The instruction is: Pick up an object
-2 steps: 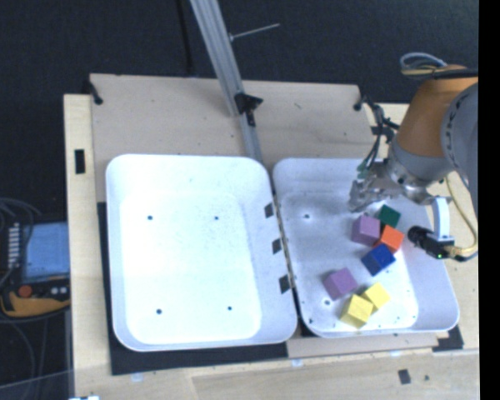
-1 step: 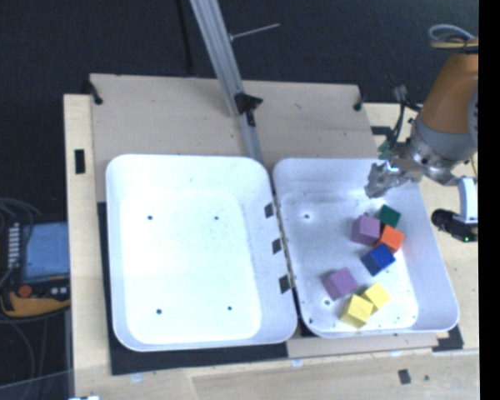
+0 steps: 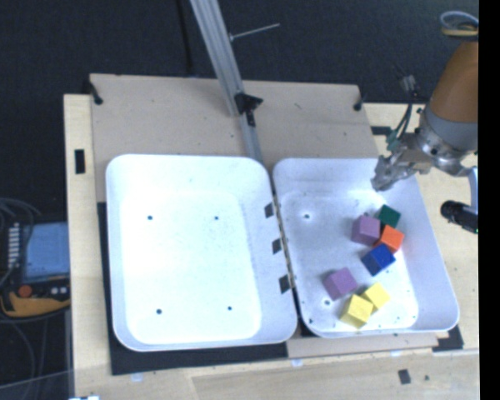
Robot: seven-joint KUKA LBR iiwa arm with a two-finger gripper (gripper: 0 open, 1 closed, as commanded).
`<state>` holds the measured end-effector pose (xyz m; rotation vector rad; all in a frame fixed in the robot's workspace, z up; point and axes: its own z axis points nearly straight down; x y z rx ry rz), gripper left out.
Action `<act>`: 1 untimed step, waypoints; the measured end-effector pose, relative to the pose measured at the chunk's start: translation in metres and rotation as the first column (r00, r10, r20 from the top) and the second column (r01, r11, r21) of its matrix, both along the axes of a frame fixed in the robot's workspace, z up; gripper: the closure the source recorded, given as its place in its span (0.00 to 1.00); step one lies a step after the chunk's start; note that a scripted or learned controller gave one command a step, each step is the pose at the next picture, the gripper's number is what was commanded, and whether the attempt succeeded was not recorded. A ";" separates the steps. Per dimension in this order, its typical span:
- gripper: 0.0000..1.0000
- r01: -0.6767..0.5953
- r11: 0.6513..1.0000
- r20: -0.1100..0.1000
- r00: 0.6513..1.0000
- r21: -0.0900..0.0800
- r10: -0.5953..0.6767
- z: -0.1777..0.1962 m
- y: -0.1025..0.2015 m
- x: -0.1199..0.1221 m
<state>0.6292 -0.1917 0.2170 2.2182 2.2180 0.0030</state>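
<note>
I see a metal pole (image 3: 225, 57) slanting over the bench's far side – and a blue box (image 3: 47, 251) among cables (image 3: 0, 223) at left.

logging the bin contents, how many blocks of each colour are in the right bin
Small cubes in the right white bin, below the gripper:
purple cubes: 2
yellow cubes: 2
green cube: 1
orange cube: 1
blue cube: 1
Total: 7
</note>
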 end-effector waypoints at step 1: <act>1.00 -0.007 1.000 -0.004 1.000 0.003 0.007 -0.003 0.059 0.012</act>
